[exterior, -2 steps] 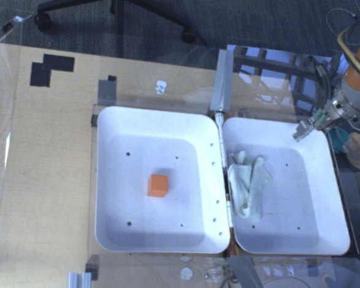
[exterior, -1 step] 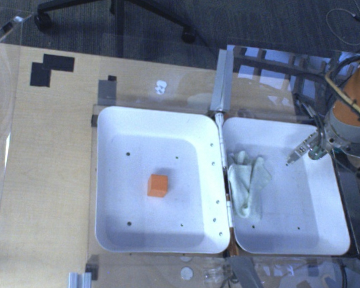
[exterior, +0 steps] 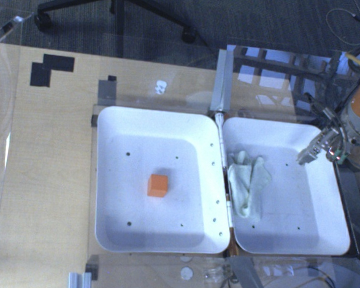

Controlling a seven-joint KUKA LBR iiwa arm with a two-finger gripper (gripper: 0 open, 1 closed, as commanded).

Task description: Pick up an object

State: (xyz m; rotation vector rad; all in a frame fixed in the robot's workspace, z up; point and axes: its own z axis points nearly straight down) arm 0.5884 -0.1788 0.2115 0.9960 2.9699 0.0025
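Where the claw (exterior: 308,156) hovers, grip unclear, pale cloth (exterior: 248,183) right bin (exterior: 320,247), orange cube (exterior: 158,185) left bin (exterior: 109,240)

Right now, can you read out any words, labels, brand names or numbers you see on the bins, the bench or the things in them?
None readable.
Orange cube: plain faces, no print.
Pale cloth: no tag or lettering seen.
Black tape patches on the bench: plain shapes, no characters.
Small white mark on the bench: too small and blurred to read.

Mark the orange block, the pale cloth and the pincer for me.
orange block (exterior: 158,185), camera view, top face.
pale cloth (exterior: 248,184), camera view, middle of the crumpled fabric.
pincer (exterior: 306,156), camera view, at its tips.
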